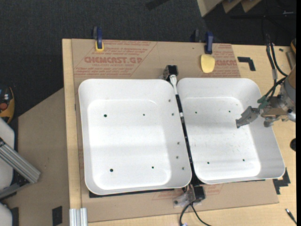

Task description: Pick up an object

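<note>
The arm reached in from the right, and its hand (245,119) hung over the right bin (221,175), near that bin's right wall and about midway along it. A grey finger (244,118) pointed left and slightly down toward the bin floor; whether the hand was spread or pressed together could not be told from this angle, and nothing could be seen between its fingers. The two white bins lay side by side on a brown board on the bench (291,192), their inner rims touching along a dark strip (181,121) that ran from the far edge to the near edge. The left bin (94,173) showed a bare white floor with a few small dark dots, and the right bin's floor showed the same dots plus faint specks near its middle. No loose object for picking could be made out in either bin. A small yellow piece (207,63) lay on the board just beyond the right bin's far rim, below a blue clamp (209,42); a second blue clamp (98,36) with a yellow tip gripped the board's far edge above the left bin. Cables (274,62) trailed down at the right toward the arm.
</note>
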